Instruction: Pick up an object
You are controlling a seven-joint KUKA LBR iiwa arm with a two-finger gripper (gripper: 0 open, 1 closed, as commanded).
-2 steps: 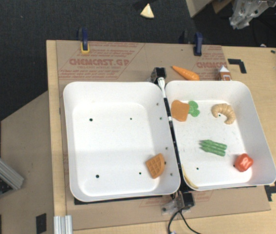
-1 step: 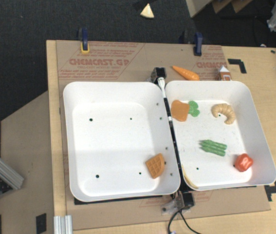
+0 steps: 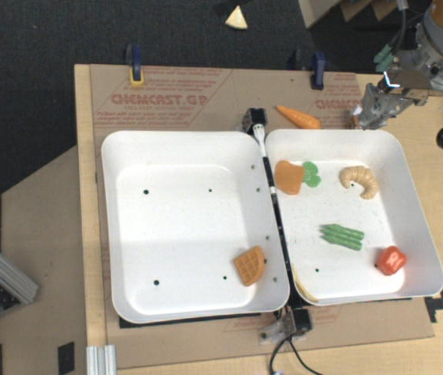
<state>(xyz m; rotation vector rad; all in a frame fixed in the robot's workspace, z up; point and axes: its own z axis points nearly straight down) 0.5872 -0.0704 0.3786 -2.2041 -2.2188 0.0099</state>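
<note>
White bins are sitting side by side on the tabletop (image 3: pixel 41 209).
The gripper (image 3: pixel 373 114) is hanging past the right bin's (image 3: pixel 420 209) 1 o'clock corner; I cannot tell its grip. Inside are lying a croissant (image 3: pixel 361 180), green beans (image 3: pixel 341 236) and a red pepper (image 3: pixel 391 261). A waffle (image 3: pixel 250 266) is lying at 5 o'clock in the left bin (image 3: pixel 119 209).

Croissant (image 3: pixel 360 180), beans (image 3: pixel 341 236), tomato (image 3: pixel 391 261) right bin; waffle (image 3: pixel 250 266) left.
</note>
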